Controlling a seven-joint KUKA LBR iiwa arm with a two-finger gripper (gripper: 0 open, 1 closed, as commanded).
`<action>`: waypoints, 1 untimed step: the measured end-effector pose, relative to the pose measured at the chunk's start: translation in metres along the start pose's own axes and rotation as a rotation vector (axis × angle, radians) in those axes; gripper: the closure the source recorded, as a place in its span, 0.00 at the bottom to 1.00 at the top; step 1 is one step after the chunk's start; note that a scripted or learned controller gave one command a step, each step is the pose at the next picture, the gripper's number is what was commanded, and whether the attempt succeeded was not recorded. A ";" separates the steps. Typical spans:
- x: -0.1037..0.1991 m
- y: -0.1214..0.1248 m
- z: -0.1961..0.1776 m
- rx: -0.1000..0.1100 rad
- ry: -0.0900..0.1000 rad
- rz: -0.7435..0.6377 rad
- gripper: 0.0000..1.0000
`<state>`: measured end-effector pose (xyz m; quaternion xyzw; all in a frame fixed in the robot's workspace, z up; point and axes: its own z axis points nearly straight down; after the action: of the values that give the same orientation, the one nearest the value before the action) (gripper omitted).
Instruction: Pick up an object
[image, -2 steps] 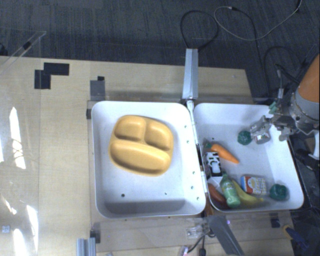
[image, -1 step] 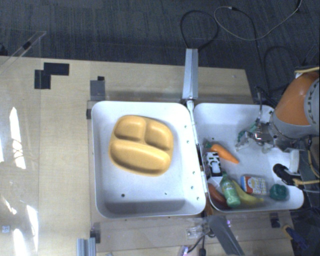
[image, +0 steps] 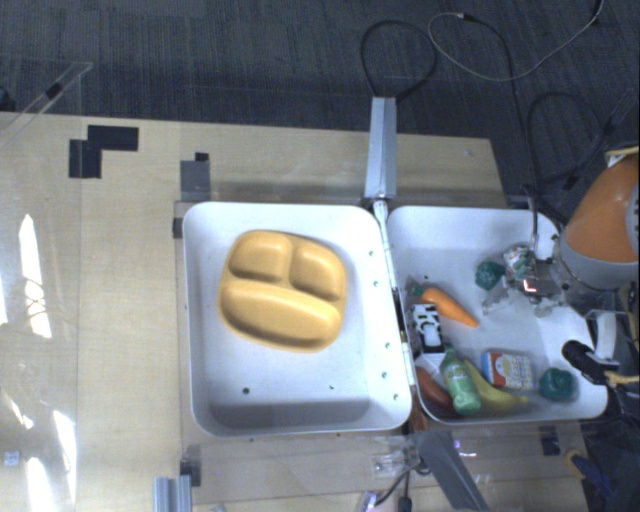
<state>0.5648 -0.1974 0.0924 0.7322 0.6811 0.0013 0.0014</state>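
Observation:
My gripper (image: 522, 283) hangs low over the back half of the right bin (image: 450, 225), reaching in from the right under the orange-banded wrist (image: 605, 225). A small teal object (image: 489, 272) lies just to its left, close to or touching it. An orange carrot (image: 449, 307) lies left of and slightly nearer than the gripper. Along the bin's front edge are a green bottle (image: 459, 384), a yellow banana (image: 490, 390), a small printed carton (image: 507, 369) and a second teal object (image: 557, 384). A black-and-white item (image: 428, 326) rests by the bin's left wall.
The left bin (image: 200, 330) holds a large yellow loaf-shaped object (image: 284, 289). A metal divider post (image: 382, 150) stands between the bins at the back. Cables lie on the floor behind the bench.

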 end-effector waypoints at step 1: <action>0.004 0.070 0.000 0.021 0.000 -0.046 0.00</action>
<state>0.6351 -0.1988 0.0931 0.7163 0.6978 -0.0059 -0.0065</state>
